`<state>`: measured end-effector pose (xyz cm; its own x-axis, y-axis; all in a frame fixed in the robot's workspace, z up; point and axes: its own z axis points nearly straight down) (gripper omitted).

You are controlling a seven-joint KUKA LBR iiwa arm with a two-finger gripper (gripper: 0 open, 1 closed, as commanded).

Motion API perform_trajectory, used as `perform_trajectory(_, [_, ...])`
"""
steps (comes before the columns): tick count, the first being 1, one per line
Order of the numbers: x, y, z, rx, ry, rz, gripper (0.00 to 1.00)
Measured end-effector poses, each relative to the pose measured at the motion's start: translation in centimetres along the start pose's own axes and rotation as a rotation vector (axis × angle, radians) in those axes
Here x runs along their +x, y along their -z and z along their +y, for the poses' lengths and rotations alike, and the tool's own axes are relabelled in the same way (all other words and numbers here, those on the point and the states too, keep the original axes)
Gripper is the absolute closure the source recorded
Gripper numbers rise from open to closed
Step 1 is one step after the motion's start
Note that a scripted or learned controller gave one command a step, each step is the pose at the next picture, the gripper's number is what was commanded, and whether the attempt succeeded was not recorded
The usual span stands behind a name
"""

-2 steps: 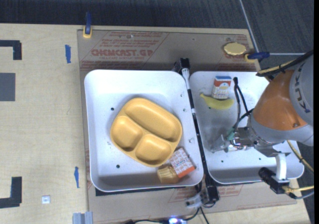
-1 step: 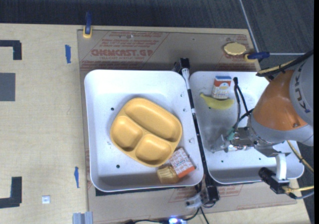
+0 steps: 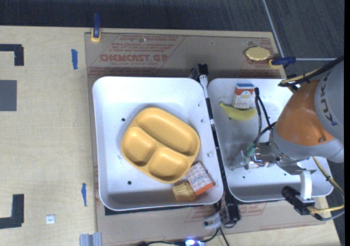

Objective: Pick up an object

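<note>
We see a glossy, smooth yellow plastic divided tray point(image 3: 159, 144) in a matt white plastic bin point(image 3: 109, 130). The bench point(image 3: 44, 146) looks like pale wood; the brown board point(image 3: 136, 53) beneath the bins looks like matt cardboard.

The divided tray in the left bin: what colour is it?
Mustard yellow tray, seen in the camera view.

Yellow divided tray point(image 3: 159, 144), orange-white box point(image 3: 198, 179), yellow banana point(image 3: 238, 111), 2 white bins point(image 3: 107, 130)

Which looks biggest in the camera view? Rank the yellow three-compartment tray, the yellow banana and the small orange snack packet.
1. Yellow three-compartment tray, by far.
2. Orange snack packet.
3. Yellow banana, though partly hidden, so places two and three are uncertain.
</note>
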<state>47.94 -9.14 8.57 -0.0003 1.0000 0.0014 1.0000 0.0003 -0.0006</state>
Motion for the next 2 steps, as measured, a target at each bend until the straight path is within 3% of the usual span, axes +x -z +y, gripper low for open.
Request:
perform_trajectory(1, [0.00, 0.99, 0.13, -0.004, 0.000, -0.001, 1.00])
perform_trajectory(2, [0.00, 0.98, 0.12, -0.004, 0.000, -0.001, 0.00])
